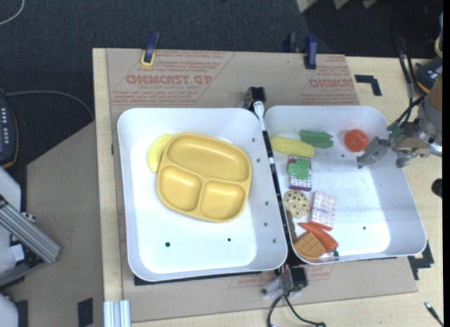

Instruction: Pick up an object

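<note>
My gripper hovers over the right edge of the right bin, open, with nothing between its fingers. A red tomato lies just left of the left finger, apart from it. Farther left in the same bin lie a green pepper, a yellow corn cob, a green and pink packet, a chocolate-chip cookie, a pink and white wrapper, an orange-red carrot and a round waffle.
The left bin holds a yellow divided plate resting partly on a yellow banana-like piece. The toys crowd the right bin's left side. Blue and yellow clamps grip the board's far edge.
</note>
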Controlling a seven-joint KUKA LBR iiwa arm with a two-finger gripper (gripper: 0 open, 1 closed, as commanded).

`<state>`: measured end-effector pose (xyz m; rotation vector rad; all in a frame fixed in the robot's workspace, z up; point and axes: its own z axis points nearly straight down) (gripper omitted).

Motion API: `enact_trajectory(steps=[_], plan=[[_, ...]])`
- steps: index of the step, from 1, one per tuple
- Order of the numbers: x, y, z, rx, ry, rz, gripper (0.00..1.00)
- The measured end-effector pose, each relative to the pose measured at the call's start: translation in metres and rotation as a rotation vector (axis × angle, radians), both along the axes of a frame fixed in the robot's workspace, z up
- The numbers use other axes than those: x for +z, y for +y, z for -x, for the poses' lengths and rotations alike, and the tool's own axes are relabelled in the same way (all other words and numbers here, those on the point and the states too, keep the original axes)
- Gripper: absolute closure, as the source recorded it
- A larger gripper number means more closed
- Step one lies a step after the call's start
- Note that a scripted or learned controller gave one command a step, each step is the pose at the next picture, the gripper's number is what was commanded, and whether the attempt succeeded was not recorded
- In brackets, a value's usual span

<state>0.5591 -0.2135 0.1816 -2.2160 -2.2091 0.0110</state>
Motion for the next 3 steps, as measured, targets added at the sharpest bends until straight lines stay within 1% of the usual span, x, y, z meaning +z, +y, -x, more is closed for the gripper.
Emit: enact_trajectory(steps=[1,2,3], plan=[[0.007,0.000,-0.003,0.003,-0.013,0.004,0.00],[-0.050,0.008,0.005,0.003,-0.007,0.001,0.00],[-0.100,0.009,0.006,0.004,-0.008,0.002,0.00]])
